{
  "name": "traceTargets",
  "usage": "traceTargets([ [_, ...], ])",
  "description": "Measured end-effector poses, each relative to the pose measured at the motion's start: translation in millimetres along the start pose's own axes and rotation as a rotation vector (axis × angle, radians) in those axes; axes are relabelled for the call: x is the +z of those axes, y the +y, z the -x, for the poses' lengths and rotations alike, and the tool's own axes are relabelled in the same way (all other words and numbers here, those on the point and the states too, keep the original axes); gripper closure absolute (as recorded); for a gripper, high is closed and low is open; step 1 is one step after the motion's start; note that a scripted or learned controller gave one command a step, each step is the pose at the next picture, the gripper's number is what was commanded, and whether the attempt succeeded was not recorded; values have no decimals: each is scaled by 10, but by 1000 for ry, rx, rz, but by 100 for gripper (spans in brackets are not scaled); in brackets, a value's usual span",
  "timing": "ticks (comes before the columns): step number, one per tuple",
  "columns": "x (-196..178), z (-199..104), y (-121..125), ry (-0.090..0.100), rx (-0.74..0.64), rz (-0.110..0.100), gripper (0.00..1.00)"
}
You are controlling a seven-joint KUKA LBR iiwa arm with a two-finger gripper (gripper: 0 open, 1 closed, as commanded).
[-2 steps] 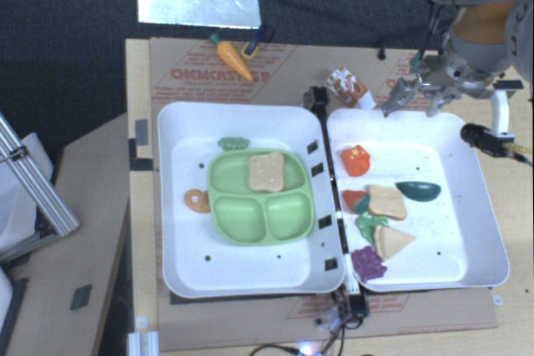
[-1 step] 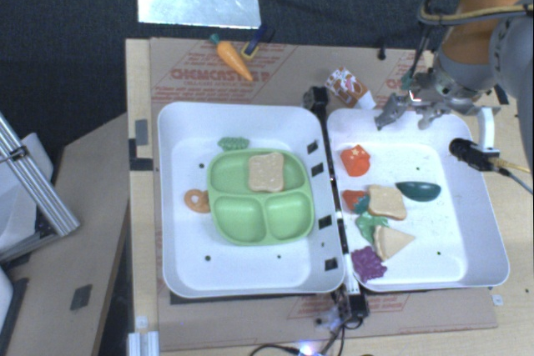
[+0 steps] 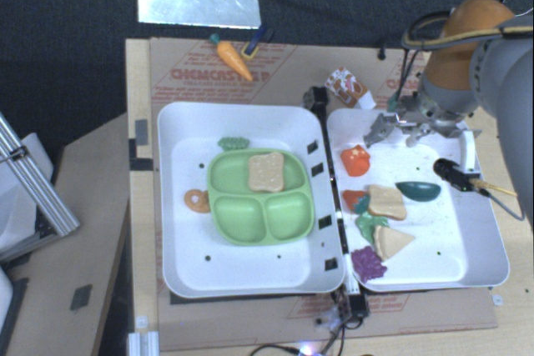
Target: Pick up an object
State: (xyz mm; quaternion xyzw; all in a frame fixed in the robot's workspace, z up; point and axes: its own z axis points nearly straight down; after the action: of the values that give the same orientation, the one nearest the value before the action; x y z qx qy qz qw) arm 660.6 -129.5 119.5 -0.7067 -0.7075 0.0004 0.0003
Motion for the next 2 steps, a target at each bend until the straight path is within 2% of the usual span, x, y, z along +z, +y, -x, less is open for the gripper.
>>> traceTargets([
  [1,330,5,24,-2,-1,8,0],
  [2,225,0,24,-1,-1,8,100],
])
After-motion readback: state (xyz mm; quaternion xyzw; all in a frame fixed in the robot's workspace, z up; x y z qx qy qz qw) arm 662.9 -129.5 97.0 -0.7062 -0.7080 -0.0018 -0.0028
